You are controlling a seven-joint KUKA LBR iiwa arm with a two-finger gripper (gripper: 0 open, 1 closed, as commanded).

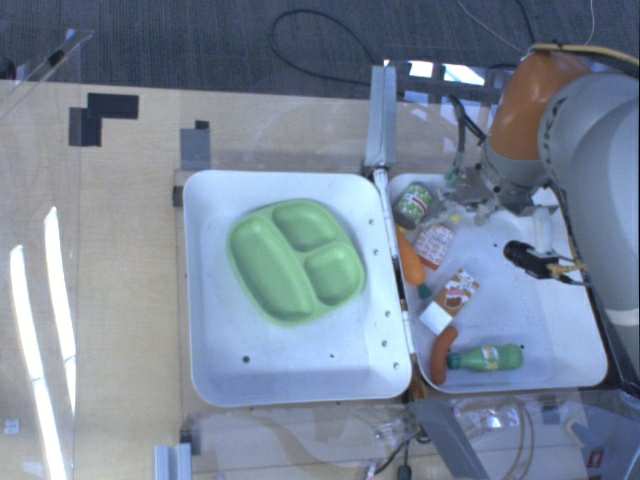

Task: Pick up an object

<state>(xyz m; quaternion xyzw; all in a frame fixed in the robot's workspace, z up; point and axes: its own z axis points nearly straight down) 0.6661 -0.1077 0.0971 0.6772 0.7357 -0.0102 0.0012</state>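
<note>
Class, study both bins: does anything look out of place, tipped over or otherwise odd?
Mildly. In the right bin, the green bottle lies on its side beside a sausage, and the carrot rests against the bin's left wall. The green divided plate sits flat.

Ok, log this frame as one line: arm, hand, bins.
arm: over right bin far corner | hand: hidden by wrist, grasp unconfirmed | left bin: green divided plate | right bin: bottle, carrot, packets

Green divided plate (pixel 297 260) lying in left bin (pixel 210 368); black cable (pixel 320 30) looped on dark carpet beyond bench; black L-shaped marker (pixel 100 116) on the wood.
</note>
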